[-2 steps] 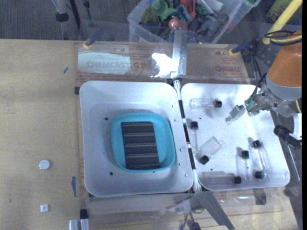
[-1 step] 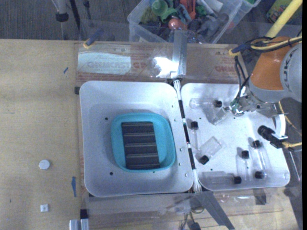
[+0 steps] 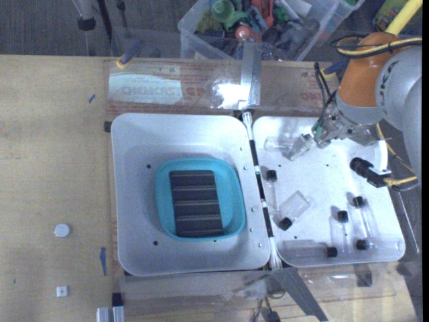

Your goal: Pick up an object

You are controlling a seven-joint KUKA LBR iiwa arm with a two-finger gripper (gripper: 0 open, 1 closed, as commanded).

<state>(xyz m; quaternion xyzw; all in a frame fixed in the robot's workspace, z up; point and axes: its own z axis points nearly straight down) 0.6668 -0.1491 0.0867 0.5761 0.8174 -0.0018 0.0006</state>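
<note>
We see the gripper [image 3: 320,134] low over the far part of the right bin [image 3: 389,247]; its tip is small and partly hidden by the wrist, so we cannot tell how wide the jaws stand, or if they have hold of anything.

Just left of the jaws and a little nearer to us lies a clear vial [image 3: 295,146], the closest thing to them; whether it touches them we cannot say; the way between the two looks open. Farther left of the jaws, at the wall between the bins, sits a small black cap [image 3: 270,175]. Well below the jaws lie a tilted vial [image 3: 293,208] with a black end, a flat vial [image 3: 310,251] along the near rim, and a slim vial [image 3: 362,225] with a second cap [image 3: 342,215] beside it. Far to the left of the jaws, the left bin [image 3: 134,153] holds a teal tray [image 3: 164,200] with a dark ridged block [image 3: 196,203] in it.

The clear vial lies on its side; its long axis runs at a slant, from the lower left up toward the jaws at the right.
</note>
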